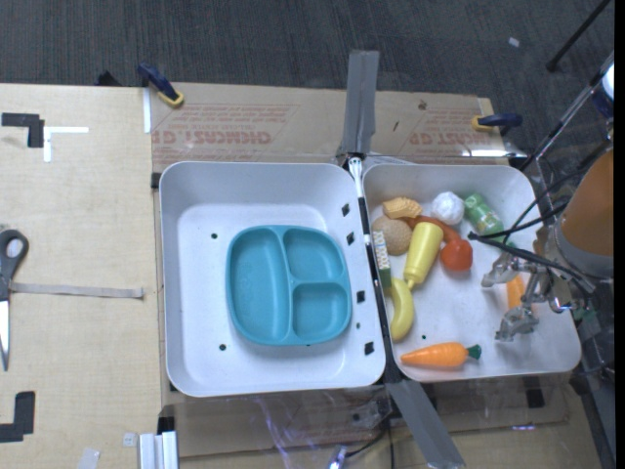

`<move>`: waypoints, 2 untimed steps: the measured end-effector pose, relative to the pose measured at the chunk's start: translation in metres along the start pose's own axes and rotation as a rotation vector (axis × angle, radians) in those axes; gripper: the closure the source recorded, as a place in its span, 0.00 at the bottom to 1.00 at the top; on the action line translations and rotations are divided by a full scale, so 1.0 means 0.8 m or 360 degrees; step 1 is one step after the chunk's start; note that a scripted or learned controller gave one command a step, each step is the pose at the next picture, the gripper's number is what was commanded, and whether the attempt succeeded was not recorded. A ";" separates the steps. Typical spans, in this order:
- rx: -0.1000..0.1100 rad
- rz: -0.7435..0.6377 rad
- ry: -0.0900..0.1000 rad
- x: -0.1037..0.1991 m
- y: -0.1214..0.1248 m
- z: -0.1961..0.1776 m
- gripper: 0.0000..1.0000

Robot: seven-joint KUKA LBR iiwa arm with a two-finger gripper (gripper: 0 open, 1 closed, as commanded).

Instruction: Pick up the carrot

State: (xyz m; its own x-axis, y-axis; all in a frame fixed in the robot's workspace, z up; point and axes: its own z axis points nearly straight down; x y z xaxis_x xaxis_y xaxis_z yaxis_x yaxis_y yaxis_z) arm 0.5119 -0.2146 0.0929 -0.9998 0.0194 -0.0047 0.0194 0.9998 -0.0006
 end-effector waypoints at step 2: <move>0.0003 -0.0004 -0.0009 -0.003 0.001 -0.013 0.00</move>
State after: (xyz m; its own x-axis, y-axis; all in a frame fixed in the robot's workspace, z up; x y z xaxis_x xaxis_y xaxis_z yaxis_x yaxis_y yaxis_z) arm 0.5147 -0.2141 0.1032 -0.9998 0.0171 -0.0107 0.0171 0.9999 -0.0025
